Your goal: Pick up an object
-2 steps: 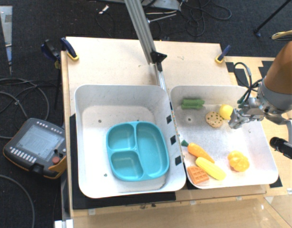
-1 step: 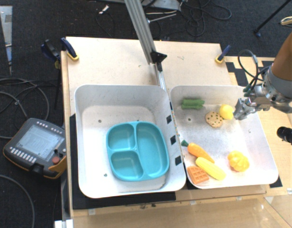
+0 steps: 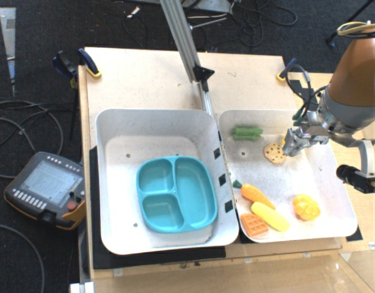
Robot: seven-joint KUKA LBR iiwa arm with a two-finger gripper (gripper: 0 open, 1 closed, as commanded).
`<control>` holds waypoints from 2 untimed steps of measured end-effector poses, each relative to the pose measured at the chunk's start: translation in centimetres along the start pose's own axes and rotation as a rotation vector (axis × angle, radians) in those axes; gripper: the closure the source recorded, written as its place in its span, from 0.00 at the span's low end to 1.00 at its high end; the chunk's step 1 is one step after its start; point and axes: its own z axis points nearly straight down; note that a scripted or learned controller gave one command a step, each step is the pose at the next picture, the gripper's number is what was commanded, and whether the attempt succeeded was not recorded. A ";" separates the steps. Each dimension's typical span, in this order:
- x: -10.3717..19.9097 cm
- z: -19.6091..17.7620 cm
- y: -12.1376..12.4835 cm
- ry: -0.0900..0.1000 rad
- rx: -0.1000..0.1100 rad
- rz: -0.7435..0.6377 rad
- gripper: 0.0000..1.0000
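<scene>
The right bin holds several toy foods: a green bean pod at the back, a round tan cookie, an orange carrot, a yellow banana-like piece, a small orange waffle and a yellow lemon-like lump. My gripper hangs low over the back of this bin, right beside the cookie's right edge. The arm comes in from the right, its orange band at the upper right.
The left bin holds a teal divided tray. A slanted metal pole crosses above the bench at the back. A pendant controller lies on the floor at the left. Clamps sit at the bench's back corners.
</scene>
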 end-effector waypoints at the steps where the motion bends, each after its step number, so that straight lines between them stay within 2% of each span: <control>1: 4.6 -0.4 -1.4 0.001 0.001 0.000 1.00; 2: 9.6 -1.0 -1.9 0.001 0.000 -0.002 1.00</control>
